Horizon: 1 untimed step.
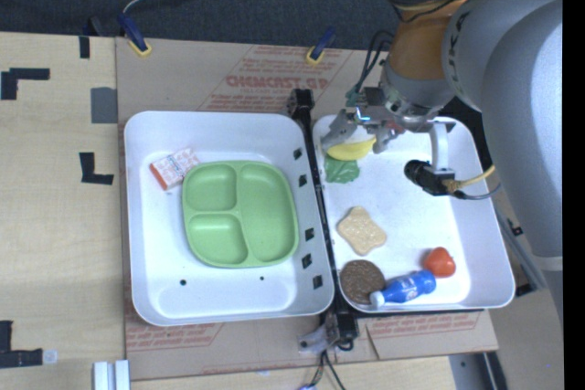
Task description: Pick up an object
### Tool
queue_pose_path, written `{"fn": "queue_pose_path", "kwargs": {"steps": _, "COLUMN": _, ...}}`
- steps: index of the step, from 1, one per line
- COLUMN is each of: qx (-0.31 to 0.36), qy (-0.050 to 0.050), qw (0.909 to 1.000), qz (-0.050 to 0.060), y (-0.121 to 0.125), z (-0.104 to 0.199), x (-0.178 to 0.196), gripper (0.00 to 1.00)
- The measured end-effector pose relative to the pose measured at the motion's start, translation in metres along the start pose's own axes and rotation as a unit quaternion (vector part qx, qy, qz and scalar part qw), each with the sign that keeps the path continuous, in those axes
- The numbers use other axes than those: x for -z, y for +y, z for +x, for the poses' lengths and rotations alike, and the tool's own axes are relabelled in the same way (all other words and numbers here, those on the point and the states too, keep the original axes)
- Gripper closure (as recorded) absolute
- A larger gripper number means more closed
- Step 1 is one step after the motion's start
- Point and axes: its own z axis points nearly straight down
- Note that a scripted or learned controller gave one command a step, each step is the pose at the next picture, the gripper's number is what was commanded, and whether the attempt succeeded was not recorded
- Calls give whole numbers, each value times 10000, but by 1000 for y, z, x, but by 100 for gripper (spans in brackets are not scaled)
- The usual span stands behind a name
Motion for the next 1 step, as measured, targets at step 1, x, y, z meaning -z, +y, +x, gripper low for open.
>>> {"fn": "queue_pose_path", "kwargs": {"steps": 1, "qx": -8, "qy": 0, "qw": 10000, "qz": 15, "y": 29, "z": -60, "x": -78, "gripper": 0}}
